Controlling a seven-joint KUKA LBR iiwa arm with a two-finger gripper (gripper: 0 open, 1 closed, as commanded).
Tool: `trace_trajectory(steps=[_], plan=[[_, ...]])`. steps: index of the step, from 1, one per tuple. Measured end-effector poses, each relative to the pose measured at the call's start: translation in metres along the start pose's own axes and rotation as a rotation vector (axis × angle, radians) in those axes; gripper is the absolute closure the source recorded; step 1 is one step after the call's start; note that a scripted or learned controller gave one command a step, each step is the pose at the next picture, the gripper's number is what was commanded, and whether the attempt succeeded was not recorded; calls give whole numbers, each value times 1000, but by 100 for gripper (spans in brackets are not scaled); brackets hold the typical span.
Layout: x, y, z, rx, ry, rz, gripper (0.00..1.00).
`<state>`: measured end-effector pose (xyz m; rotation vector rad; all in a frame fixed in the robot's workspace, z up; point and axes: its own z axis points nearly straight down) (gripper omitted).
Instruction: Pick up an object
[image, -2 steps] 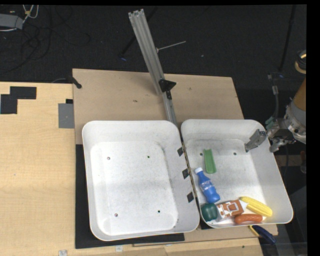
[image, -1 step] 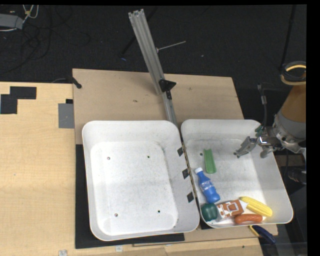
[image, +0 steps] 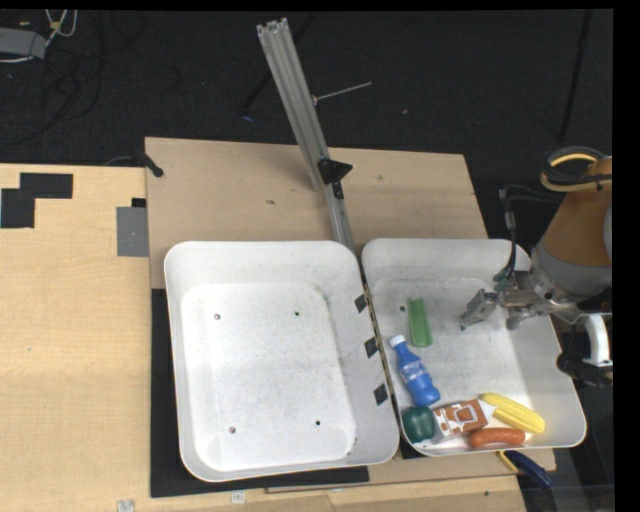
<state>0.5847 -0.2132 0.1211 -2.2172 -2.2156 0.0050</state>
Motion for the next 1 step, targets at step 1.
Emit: trace_trajectory(steps=[1], plan=[[-1,1,-13,-4,-1,3,100]])
